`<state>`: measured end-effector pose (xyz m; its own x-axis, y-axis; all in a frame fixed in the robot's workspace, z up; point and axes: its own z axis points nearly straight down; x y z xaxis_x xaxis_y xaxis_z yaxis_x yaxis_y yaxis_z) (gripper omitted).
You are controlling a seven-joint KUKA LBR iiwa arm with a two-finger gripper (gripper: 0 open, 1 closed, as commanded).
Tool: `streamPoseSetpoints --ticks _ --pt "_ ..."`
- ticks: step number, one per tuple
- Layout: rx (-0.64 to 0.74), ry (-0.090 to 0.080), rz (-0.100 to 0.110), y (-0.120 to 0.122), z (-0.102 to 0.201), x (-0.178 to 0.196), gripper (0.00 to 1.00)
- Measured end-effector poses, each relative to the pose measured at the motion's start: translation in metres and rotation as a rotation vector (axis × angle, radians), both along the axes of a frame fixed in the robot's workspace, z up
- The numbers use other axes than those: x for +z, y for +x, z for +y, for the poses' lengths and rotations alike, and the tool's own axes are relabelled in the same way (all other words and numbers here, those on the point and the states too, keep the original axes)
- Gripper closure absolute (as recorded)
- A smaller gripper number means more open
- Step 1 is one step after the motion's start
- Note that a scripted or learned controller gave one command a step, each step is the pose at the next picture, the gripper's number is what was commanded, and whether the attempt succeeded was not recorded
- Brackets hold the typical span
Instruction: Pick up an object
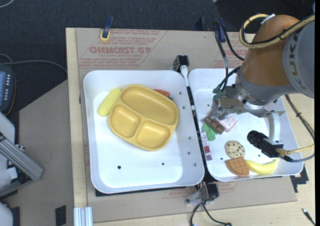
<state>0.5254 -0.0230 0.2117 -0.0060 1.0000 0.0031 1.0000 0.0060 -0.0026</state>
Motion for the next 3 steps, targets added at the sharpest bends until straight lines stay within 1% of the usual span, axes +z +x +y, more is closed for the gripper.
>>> streamPoseSetpoints --ticks 1,2,3 --pt "0.000 -0.001 -0.006 0.013 0.045 0.011 1.00" --pt "-0.006 -0.003 0.001 0.000 0.046 0.009 1.00" --pt "-0.004 -0.003 -0.004 0.011 0.046 0.010 1.00"
